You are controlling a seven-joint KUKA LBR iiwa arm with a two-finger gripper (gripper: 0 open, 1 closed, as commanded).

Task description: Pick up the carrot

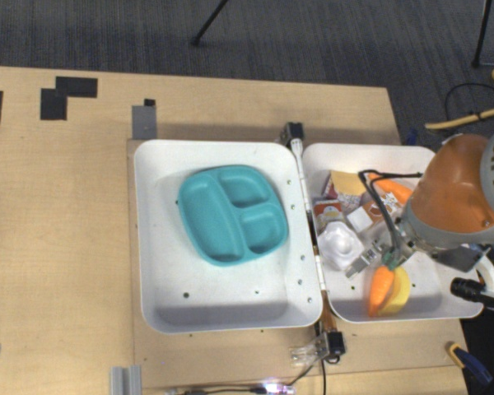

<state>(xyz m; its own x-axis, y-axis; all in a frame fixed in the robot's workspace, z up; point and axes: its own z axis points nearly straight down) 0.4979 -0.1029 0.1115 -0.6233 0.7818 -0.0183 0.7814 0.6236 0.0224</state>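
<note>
The carrot [380, 290] is an orange tapered piece lying near the front edge of the right bin [428, 306], with its tip toward the front. A yellow item [399, 291] lies against its right side. My gripper [388, 257] hangs right over the carrot's upper end, touching or nearly touching it. The arm's grey wrist and orange band [455, 189] cover the right part of the bin.
A second orange item [393, 192] lies at the back of the right bin, beside a tan card [346, 182] and a clear crumpled container [339, 243]. The left bin [160, 303] holds a teal divided plate [230, 214]. A black cable loops above the right bin's contents.
</note>
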